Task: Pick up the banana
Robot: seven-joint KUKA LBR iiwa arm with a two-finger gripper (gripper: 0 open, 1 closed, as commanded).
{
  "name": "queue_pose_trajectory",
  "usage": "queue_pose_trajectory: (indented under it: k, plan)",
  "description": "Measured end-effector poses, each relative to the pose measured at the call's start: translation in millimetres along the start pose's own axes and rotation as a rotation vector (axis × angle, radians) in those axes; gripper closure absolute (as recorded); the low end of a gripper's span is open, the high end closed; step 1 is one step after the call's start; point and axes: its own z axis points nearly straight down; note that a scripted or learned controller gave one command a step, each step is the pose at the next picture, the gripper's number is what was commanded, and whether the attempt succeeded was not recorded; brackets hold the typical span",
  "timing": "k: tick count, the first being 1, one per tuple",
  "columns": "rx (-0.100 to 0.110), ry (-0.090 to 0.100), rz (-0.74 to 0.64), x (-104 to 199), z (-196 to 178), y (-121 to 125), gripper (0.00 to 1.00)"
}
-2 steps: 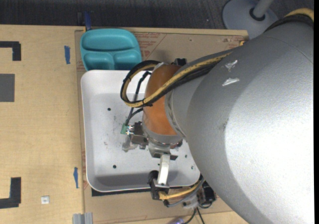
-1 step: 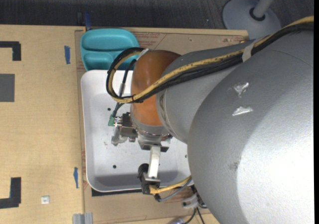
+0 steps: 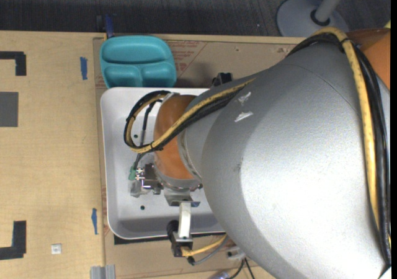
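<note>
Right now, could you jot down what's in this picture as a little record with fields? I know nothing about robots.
arm: grey arm, reaching in from the right, wrist lowered over the bin
orange band: just above the wrist, looped by a yellow and black cable
white bin: shallow, largely covered by the arm
teal object: moulded plastic, at the bin's far edge; touching the rim or not, unclear
bench: tan board with blue tape marks

The grey arm (image 3: 298,147) reaches leftward, its orange-banded wrist (image 3: 170,141) pointing down.
</note>
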Motion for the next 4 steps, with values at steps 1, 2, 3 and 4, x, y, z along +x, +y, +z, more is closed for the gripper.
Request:
queue_pose_trajectory:
  k: [1,2,3,4]
  plan:
    - [0.002,-0.002,0.548,0,-84,-1,0.00]
    - [0.001,0.000,0.271,0,0,0,0.00]
    - [-0.001,0.004,0.271,2,-11,1,1.00]
    - [0.000,0.004,0.271,2,-21,1,1.00]
